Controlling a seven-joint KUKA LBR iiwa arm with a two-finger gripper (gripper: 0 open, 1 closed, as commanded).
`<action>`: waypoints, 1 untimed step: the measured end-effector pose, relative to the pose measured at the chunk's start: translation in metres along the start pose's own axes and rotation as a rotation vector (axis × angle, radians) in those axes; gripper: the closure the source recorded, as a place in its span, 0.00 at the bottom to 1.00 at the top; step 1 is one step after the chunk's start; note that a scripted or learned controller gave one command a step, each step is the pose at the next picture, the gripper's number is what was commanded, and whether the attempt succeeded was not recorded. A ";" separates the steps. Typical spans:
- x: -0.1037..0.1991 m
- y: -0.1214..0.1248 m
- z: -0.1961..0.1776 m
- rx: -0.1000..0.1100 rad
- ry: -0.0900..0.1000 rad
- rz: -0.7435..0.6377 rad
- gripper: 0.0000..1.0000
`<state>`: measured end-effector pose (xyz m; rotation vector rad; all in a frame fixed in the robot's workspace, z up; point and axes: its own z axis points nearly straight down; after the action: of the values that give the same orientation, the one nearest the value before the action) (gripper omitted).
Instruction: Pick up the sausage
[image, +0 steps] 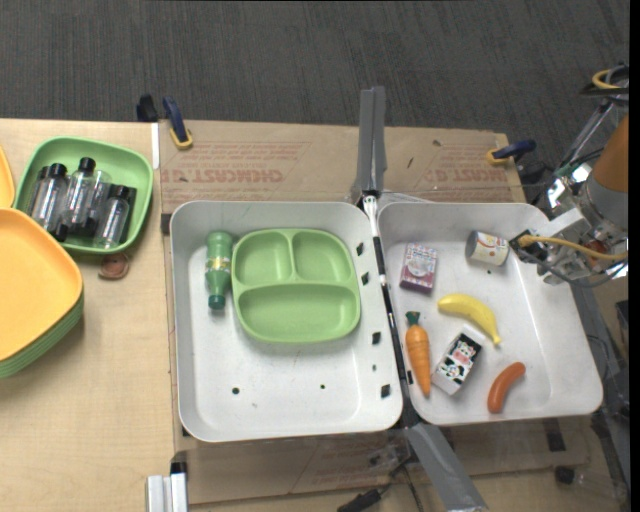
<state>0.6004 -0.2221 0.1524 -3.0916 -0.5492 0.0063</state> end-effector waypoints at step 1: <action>-0.023 -0.011 0.062 0.004 0.002 0.147 1.00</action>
<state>0.5749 -0.2196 0.0906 -3.1201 -0.3197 0.0046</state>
